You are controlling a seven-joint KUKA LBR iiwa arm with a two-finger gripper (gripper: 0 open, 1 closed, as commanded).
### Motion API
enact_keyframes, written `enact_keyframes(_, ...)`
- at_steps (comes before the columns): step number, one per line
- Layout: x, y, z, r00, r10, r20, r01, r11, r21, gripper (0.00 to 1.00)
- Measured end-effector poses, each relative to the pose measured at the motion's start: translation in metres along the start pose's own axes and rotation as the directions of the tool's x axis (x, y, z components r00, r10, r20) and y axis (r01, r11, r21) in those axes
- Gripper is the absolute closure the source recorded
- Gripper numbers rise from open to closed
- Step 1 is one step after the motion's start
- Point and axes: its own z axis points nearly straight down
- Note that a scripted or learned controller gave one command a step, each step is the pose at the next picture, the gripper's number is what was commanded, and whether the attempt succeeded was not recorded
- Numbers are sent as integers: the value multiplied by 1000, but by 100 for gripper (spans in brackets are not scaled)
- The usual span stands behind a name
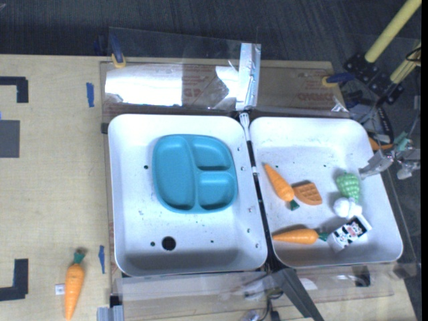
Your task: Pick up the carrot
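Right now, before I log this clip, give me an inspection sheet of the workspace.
Surface: wooden bench bearing two white bins, left bin and right bin.
Job's things: two carrots in the right bin, one slanted, one lying flat; a third carrot on the bench outside the bins.
Clutter: blue divided tray in the left bin; in the right bin an orange ridged piece, green item, white ball, black-and-white box.
Grippers: gripper at the right bin's right rim, away from the carrots; fingers unclear.
Cables: dark cables at upper right.
Surroundings: yellow pole, dark floor.
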Motion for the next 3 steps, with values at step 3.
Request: enact_keyframes(3,153,-33,66,966,260,-1,-260,966,5,0)
